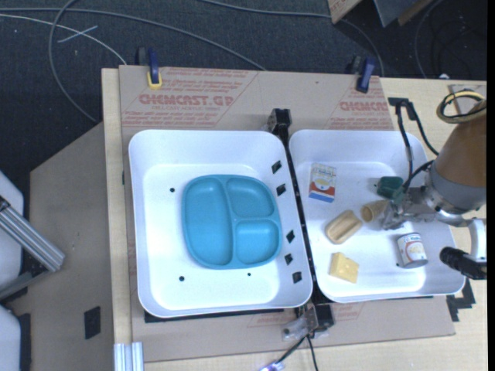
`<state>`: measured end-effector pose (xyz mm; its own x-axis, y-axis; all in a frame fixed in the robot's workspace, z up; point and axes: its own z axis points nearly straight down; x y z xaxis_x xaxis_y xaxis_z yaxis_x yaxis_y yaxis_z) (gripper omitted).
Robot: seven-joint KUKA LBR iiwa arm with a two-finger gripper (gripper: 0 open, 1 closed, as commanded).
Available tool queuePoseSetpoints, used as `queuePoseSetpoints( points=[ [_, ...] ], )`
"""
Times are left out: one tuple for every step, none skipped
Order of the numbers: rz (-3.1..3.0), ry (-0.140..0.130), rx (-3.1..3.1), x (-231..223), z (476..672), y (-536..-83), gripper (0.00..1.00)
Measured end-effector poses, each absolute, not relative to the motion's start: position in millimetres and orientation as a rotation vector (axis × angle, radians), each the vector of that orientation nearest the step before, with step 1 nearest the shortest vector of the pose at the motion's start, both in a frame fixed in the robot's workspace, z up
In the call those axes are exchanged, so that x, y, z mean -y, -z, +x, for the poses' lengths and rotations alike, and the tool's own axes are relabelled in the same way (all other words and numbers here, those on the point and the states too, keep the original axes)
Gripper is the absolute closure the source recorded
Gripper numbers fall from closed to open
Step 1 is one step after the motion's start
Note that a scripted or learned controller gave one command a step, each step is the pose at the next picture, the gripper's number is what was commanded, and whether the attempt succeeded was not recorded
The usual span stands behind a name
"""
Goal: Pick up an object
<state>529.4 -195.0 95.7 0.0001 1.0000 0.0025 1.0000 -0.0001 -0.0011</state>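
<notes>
Two bins: white and shallow, side by side on the bench, left bin (147, 230) and right bin (363, 286).
Nearest item: a yellow cheese-like wedge (344, 267) lying near the right bin's front edge.
Can: a small tin (412, 250) with a white and orange label, on its side at the right of that bin, just right of the wedge.
Bread roll: a tan bread roll (343, 226) sits mid-bin, just beyond the wedge.
Blue tray: a three-compartment plate (231, 220) rests in the middle of the left bin.
Gripper: the gripper (390, 211) is low in the right bin, at a small tan piece (374, 210) beside the roll; whether the claw is apart or together, I cannot tell.
Green piece: a dark green item (389, 184) just beyond the gripper.
Carton: a small white carton (323, 182) toward the far left of the right bin.
</notes>
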Motion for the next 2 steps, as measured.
queuePoseSetpoints(
  points=[
    [-2.222, 0.005, 2.227, 185, 529.3, -151, 1.0],
    [-2.223, 0.003, 2.225, 189, 526.5, -195, 1.0]
  ],
)
